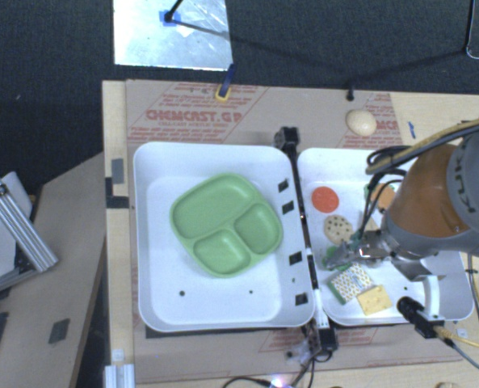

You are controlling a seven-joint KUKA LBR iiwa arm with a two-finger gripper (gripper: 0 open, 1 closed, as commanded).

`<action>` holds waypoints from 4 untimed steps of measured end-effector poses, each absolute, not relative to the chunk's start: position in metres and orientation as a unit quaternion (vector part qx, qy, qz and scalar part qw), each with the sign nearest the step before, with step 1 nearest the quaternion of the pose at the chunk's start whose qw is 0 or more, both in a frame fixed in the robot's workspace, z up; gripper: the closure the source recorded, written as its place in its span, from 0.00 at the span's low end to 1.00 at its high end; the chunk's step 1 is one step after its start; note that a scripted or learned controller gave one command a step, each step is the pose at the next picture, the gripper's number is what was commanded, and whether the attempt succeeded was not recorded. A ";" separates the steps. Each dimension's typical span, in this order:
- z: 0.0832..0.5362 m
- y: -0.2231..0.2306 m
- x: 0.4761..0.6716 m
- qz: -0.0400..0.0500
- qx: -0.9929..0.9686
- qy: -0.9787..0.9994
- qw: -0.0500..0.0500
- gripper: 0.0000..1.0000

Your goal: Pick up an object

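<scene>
Reaching in from the right edge of the tabletop, the grey arm with its orange band bends low over the right bin, and its hand sits near the middle of that bin's left half, close to the divider where the two bins meet. Whether the hand is apart or together cannot be told, since the wrist and cables cover it from above. A small green object lies right at the hand's tip, touching or nearly touching it; its shape and long axis are too blurred to read, and nothing shows it lifted or clamped. Just toward the far edge from it lies a round speckled cookie, and beyond that a flat red-orange disc. Toward the near edge lies a checkered square piece, turned diagonally so its corners point at the bin's walls, with a yellow cracker-like square just beside it on the right, nearer the bin's front wall. The left bin carries a pale green divided plate, rotated so its large compartment faces the far left corner and its two smaller ones face the near right. A pale egg-shaped object rests on the cardboard behind the right bin.
</scene>
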State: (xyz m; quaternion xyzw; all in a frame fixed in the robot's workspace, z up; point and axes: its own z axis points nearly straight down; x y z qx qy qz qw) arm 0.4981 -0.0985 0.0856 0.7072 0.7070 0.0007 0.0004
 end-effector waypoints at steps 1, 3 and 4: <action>0.097 -0.098 0.500 0.003 0.707 0.707 0.002 1.00; 0.201 -0.097 0.490 0.002 0.706 0.709 0.003 1.00; 0.226 -0.097 0.492 0.001 0.706 0.709 0.002 1.00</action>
